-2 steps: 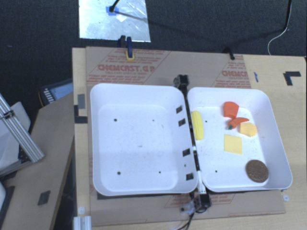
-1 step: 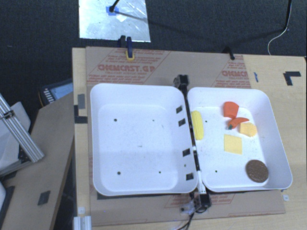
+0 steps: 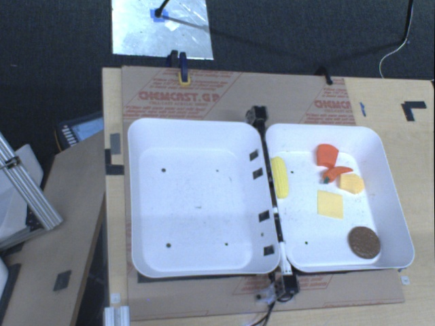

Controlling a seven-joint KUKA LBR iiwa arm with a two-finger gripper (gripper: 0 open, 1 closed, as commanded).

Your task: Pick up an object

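Nearest me in the right bin (image 3: pixel 391 182) lies a brown disc (image 3: pixel 364 242), flat and hard to pinch. Beyond it sit a thin yellow square (image 3: pixel 331 204), then a corn cob (image 3: pixel 279 176), stiff and rounded; I'd grasp it across its middle. I see no gripper, so its state is unknown.

Dark speckled floor (image 3: pixel 306 19) surrounds a tan bench (image 3: pixel 224 90); a shiny metal sheet (image 3: pixel 162 19) lies beyond.

Arm colours, markings, cables (cannot tell)
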